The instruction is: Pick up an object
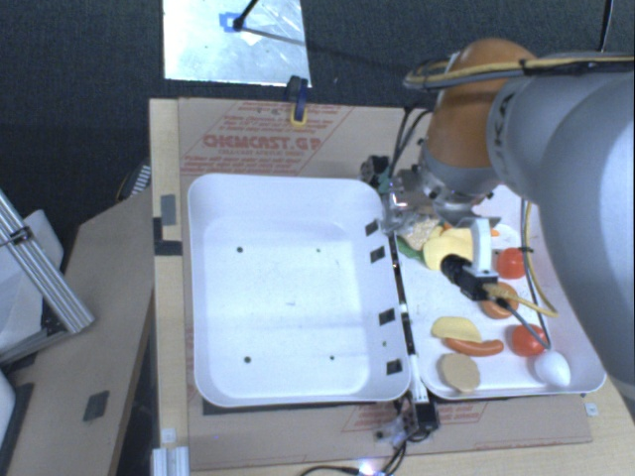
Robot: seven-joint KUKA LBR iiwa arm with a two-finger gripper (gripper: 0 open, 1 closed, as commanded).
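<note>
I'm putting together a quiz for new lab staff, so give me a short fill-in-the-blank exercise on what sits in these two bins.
1. All the toy food lies in the ____ bin as the camera sees it.
2. The egg at that bin's near corner is ____ in colour.
3. The arm's band above the wrist is ____.
4. The hot dog lies just in front of a ____ slice.

Missing words: right; white; orange; yellow
</note>
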